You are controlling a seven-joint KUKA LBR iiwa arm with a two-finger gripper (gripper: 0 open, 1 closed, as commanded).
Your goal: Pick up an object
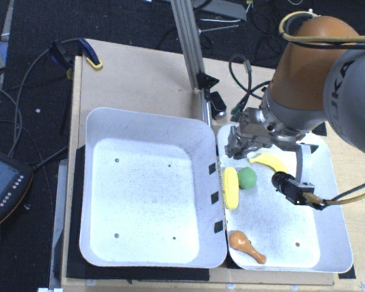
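Gripper (pixel 241 144) — grip state unclear — hovers near a curved yellow banana (pixel 268 161) beside a green ball (pixel 247 178).

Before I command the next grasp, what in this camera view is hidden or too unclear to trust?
- Gripper: finger state unreadable, dark and small under the wrist.
- Banana: its upper end is hidden by the arm.
- Green ball: left side hidden behind the corn cob; contact unclear.
- Right bin: far corner covered by the arm.
- Orange gourd-like object: too small to identify.

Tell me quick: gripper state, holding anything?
Gripper: cannot be told; it hangs over the right bin near the banana, with nothing visibly held.
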